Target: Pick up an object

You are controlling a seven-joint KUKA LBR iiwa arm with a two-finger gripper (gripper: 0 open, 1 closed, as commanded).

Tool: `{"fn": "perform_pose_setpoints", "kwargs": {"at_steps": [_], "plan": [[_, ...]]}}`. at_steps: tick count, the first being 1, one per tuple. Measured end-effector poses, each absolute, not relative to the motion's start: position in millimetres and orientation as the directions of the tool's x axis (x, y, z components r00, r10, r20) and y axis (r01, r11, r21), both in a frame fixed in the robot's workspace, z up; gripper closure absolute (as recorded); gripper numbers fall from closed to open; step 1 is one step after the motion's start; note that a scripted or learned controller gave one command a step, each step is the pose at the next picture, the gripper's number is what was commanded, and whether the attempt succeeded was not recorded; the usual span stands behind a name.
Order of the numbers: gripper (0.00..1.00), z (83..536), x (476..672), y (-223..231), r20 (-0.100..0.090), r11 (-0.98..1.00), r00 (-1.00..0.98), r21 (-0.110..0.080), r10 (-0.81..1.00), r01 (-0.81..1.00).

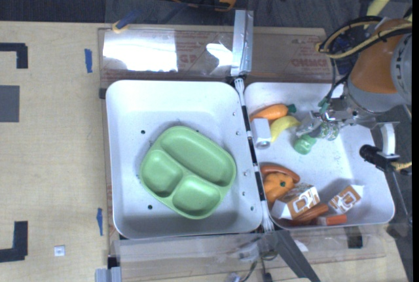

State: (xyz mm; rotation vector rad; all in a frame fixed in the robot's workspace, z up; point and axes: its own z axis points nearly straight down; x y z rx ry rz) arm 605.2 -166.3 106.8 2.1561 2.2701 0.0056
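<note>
Poised low in the right white plastic bin (373, 212), metal two-finger pincer (322, 125) clamped on small green plastic bottle (305, 142), lift pending.

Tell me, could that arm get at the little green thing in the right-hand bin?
Probably yes: the gripper hangs right beside the green object, with nothing lying on top of it, and the banana sits off to one side.

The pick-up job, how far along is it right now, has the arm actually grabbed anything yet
Done: the gripper has reached into the right bin, beside the green bottle. In hand: nothing visibly; whether the bottle sits between its fingers can't be told. Left: a clear grasp and lift. The carrot, banana and cartons lie in that bin; the green tray sits in the left bin.
</note>
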Motion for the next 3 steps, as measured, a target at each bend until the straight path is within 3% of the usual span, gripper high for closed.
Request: {"fn": "perform_pose_setpoints", "kwargs": {"at_steps": [1, 3], "plan": [[0.0, 100.1, 610.1, -195.6, -0.008, 0.181, -0.18, 0.026, 0.984, 0.983], [0.0, 101.0, 548.0, -171.8, -0.026, 0.439, -0.439, 0.032, 0.898, 0.898]]}}
